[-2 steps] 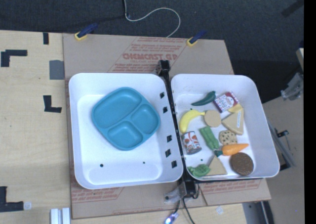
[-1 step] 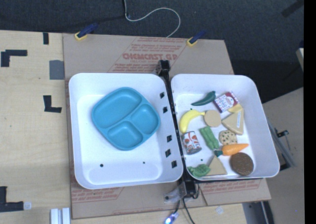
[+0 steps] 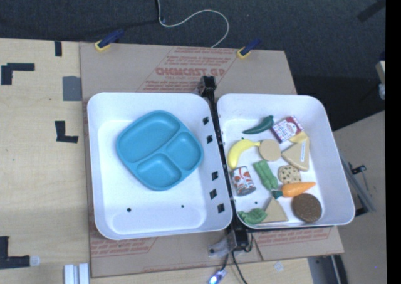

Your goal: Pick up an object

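Yellow banana [image 3: 241,150] lies at the right bin's [image 3: 332,151] left side, apparently clear of its neighbours; select it and descend across its curve. Gripper state: cannot tell.

Blue divided plate [image 3: 160,150] in left bin [image 3: 103,214]

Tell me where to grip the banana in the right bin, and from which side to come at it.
Grip the banana across its narrow width near the middle of the curve, coming straight down from above. It lies flat on the bin floor, so only a top approach fits. The fingers would probably best close across the curve; the bin wall on one side and the tan round piece on the other leave little room.
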Robot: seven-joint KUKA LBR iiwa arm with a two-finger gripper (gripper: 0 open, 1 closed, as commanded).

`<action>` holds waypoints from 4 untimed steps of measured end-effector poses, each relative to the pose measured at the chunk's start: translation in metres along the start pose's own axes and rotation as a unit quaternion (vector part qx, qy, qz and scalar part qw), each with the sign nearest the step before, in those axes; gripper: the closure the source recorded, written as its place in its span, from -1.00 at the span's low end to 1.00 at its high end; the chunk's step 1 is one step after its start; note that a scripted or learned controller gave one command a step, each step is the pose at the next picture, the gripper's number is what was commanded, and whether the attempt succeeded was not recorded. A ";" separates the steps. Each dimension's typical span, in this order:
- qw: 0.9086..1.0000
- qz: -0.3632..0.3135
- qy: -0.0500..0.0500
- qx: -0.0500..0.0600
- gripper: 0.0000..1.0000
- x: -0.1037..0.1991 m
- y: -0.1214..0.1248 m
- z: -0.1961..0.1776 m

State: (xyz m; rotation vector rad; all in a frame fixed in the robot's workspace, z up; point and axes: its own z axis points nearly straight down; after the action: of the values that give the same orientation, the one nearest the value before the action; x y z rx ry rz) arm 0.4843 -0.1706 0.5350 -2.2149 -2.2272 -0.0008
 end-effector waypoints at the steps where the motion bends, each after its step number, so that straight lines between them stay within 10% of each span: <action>1: 1.000 -0.002 0.000 0.000 1.00 0.088 0.000 0.000; 2: 1.000 -0.001 0.000 0.001 1.00 0.143 0.000 0.000; 3: 1.000 -0.006 0.001 0.001 1.00 0.363 0.008 0.002; 4: 1.000 -0.001 0.000 0.001 1.00 0.407 0.001 0.001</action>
State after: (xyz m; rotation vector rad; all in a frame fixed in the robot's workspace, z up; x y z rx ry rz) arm 0.4828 0.2362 0.5342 -2.2129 -2.2287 0.0011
